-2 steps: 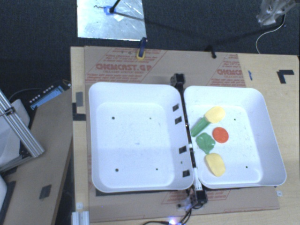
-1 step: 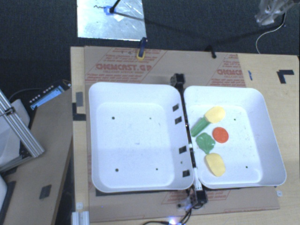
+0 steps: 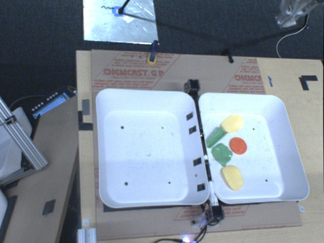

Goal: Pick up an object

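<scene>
Currently end effector | top right, above floor, off the bench | grip state unclear | touching nothing visible

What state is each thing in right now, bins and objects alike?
Left white plastic bin: flat on the bench, holding no objects.
Right white plastic bin: flat, holding five objects.
Upper yellow oval piece: lying flat, touching the green stick.
Green stick-shaped piece: lying diagonally.
Green blocky piece: lying flat.
Orange-red round disc: lying flat.
Lower yellow oval piece: lying flat, apart.
</scene>
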Tool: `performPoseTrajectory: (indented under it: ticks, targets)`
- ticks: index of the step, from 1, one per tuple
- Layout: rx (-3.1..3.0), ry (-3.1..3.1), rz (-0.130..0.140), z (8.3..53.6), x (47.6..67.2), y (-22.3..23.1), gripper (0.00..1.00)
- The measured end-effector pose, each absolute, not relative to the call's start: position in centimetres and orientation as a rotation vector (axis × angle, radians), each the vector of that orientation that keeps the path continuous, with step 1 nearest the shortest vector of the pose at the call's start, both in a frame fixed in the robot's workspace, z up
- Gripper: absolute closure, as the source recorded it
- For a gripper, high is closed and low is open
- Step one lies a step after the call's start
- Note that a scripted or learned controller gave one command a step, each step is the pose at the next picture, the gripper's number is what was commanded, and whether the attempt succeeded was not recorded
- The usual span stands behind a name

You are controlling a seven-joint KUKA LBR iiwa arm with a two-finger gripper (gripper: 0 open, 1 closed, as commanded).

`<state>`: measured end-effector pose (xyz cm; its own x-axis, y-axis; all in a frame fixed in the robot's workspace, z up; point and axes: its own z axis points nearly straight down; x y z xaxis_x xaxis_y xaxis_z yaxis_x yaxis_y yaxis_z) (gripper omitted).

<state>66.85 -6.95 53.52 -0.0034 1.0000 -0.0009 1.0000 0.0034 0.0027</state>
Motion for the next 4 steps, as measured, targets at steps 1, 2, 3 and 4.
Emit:
performPoseTrajectory:
  ticks: [1, 2, 3, 4]
  targets:
    - [2.216, 2.223, 0.002, 53.51, 66.85, -6.15, 1.00]
    - [2.217, 2.222, 0.002, 53.51, 66.85, -5.98, 1.00]
    - [2.218, 2.221, 0.002, 53.53, 66.84, -6.17, 1.00]
    - [2.218, 2.221, 0.002, 53.53, 66.84, -6.45, 1.00]
